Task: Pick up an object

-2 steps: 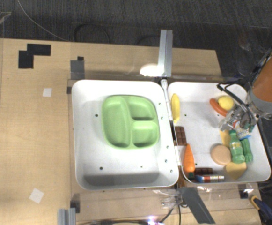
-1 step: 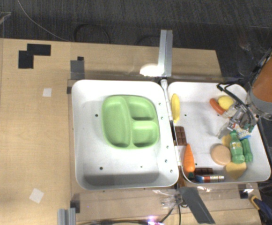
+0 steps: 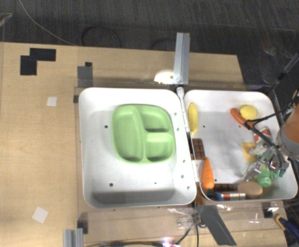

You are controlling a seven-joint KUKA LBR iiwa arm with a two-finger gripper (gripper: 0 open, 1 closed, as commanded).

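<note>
- Objects are scattered in the right bin (image 3: 218,101): a banana (image 3: 192,116) by the left wall, a carrot (image 3: 207,173) below it, a lemon (image 3: 248,111) at the back.
- The gripper (image 3: 263,164) is lowered near the bin's front right corner, above a green item (image 3: 265,179).
- Its state cannot be told.
- A green divided tray (image 3: 141,133) is held in the left bin (image 3: 95,189).

A pale green divided plastic tray (image 3: 142,133) lay in the shallow white left bin (image 3: 95,187) at the frame's centre. In the shallow white right bin (image 3: 218,104), a yellow banana-shaped piece (image 3: 192,116) sat at upper left, a yellow round fruit (image 3: 248,111) at upper right, an orange carrot (image 3: 207,173) lower left, a brown chocolate-like bar (image 3: 198,149) above it, and a small green object (image 3: 264,180) and tan oval piece (image 3: 249,190) at lower right. The light wooden bench (image 3: 31,148) bore black square marks (image 3: 36,59) at upper left.
</note>
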